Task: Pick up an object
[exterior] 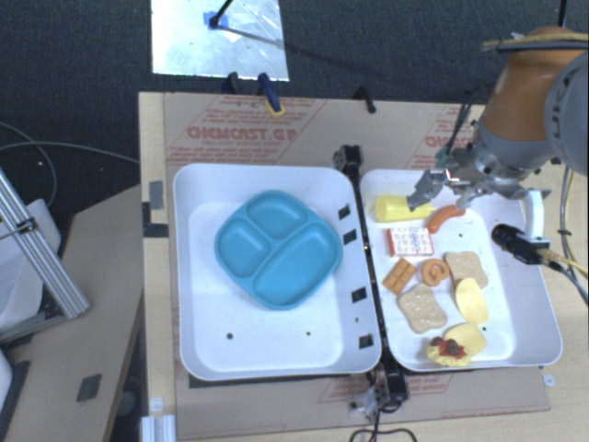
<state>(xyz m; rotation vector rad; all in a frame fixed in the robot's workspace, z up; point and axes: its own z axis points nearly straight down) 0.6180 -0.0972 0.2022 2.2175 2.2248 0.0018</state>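
The gripper (440,191), its spread unclear, is hovering at twelve o'clock in the right bin (543,325), just over the sausage (445,216) and beside the yellow block (396,209). Approach step, seemingly; next calls for descending and closing on one piece.

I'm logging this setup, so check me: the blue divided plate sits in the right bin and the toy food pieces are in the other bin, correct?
Not quite. In the camera view the blue divided plate sits in the left bin, not the right. The toy food pieces, such as the yellow block and the sausage, are in the other bin, the right bin.
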